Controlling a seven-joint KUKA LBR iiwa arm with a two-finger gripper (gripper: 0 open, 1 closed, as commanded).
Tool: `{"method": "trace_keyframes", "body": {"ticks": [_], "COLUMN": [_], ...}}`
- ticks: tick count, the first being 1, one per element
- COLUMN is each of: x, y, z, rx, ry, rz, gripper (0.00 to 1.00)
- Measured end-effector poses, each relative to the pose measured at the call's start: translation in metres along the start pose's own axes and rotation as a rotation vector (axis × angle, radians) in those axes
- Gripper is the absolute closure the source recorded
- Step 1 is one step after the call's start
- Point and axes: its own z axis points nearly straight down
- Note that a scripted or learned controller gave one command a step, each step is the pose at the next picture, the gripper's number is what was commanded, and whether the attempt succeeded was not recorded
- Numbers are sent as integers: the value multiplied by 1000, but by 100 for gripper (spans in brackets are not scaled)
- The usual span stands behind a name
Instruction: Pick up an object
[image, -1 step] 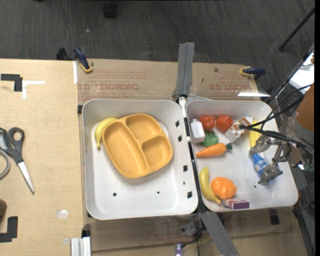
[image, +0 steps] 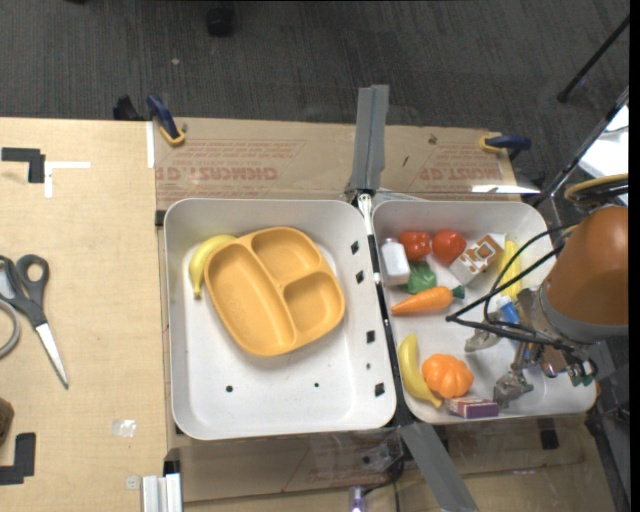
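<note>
Two white bins sit side by side on a cardboard-covered bench. In the right bin (image: 560, 405), the gripper (image: 505, 372) hangs with fingers spread, grasping nothing, just beside the orange fruit (image: 447, 375) and purple block (image: 473, 407).

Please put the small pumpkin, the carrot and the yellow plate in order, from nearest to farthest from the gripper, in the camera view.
From the gripper:
1. Small pumpkin, right bin, just left of it.
2. Carrot, right bin, farther up and left.
3. Yellow plate, left bin.
</note>
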Motion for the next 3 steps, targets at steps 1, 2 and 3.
{"method": "trace_keyframes", "body": {"ticks": [1,2,3], "x": [-71,-109,-25], "y": [36,52,22], "z": [0,-2,0], "rx": [-1,1,0], "ry": [-1,-2,-2], "rz": [66,269,213], "gripper": [0,0,0]}}
